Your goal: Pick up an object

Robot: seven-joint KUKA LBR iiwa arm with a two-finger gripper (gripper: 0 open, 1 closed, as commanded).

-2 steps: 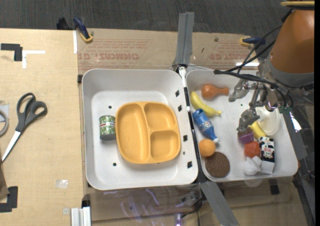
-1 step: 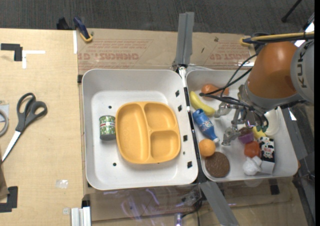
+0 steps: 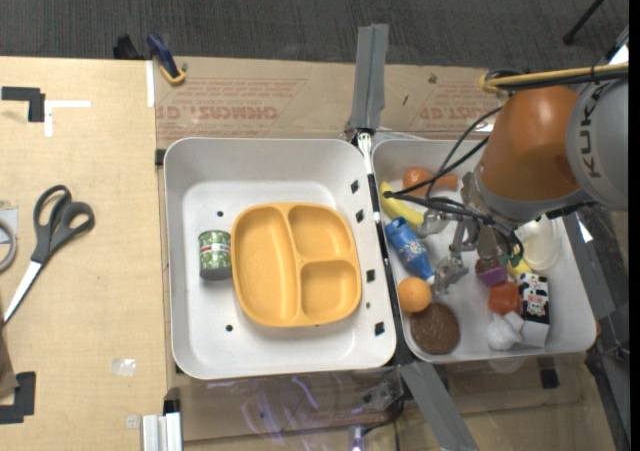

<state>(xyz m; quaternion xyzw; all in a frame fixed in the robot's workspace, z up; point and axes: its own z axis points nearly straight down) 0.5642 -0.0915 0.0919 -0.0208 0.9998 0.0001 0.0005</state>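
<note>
1. The pincer (image 3: 470, 257) hangs low over the right bin (image 3: 572, 337), reaching down from the orange-banded wrist (image 3: 530, 149) at the right.
2. Whether the pincer is released or clenched cannot be told; its metal tip is too cluttered to read, and nothing is plainly seen in its grasp.
3. Just left of the pincer lies a blue bottle (image 3: 409, 248), tilted, with a yellow banana (image 3: 400, 207) above it.
4. Below and to the left sits an orange ball (image 3: 414, 294), touching a brown round disc (image 3: 435, 329).
5. Just right of the pincer is a purple block (image 3: 492, 273), a red piece (image 3: 503, 297) beneath it.
6. Well to the left, the left bin (image 3: 190, 269) holds a yellow divided tray (image 3: 297, 264) and a small green can (image 3: 214, 254) beside it.
7. Far left on the bench lie scissors (image 3: 48, 234).
</note>
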